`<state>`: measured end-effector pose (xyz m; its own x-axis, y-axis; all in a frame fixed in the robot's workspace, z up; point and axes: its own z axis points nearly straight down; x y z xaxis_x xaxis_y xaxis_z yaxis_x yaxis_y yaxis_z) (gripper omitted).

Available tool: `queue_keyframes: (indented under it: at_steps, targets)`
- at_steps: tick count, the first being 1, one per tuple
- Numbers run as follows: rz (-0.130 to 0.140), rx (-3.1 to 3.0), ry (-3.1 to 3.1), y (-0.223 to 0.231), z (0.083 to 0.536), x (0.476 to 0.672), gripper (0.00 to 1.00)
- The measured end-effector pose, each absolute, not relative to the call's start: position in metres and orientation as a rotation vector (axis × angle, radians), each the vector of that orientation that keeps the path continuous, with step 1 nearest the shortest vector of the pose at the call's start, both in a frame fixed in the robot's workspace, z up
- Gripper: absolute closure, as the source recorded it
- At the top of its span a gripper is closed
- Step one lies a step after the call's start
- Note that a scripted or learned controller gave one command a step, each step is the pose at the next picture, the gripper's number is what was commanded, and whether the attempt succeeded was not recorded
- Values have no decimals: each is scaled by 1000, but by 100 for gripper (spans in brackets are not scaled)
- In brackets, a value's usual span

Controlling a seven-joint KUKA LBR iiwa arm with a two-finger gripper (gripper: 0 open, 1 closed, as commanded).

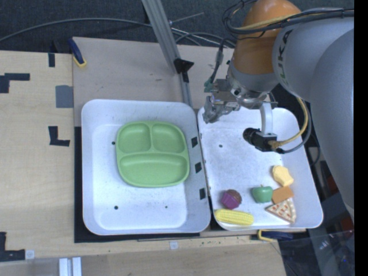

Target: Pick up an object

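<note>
Toy food lies along the near edge of the right bin point(241, 154): a purple round piece point(232, 198), a yellow corn cob point(234, 217), a green apple point(262, 194), a pizza slice point(283, 210), an orange wedge point(282, 195) and a yellow cheese piece point(282, 175). My gripper point(211, 115) hangs over the far left corner of that bin, well away from the food. Nothing shows between its fingers.
A green divided plate point(152, 153) sits in the left bin point(98, 165). A slanted metal pole point(164, 33) with a black clamp rises behind the bins. A black cable fitting point(257, 139) with a yellow cable hangs over the right bin.
</note>
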<state>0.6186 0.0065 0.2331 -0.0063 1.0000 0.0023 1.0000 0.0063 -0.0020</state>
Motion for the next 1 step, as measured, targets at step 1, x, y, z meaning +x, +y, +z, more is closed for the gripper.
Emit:
queue_keyframes:
  at_steps: [1]
  targets:
    - [1,-2210,-2228,62,238,602,100]
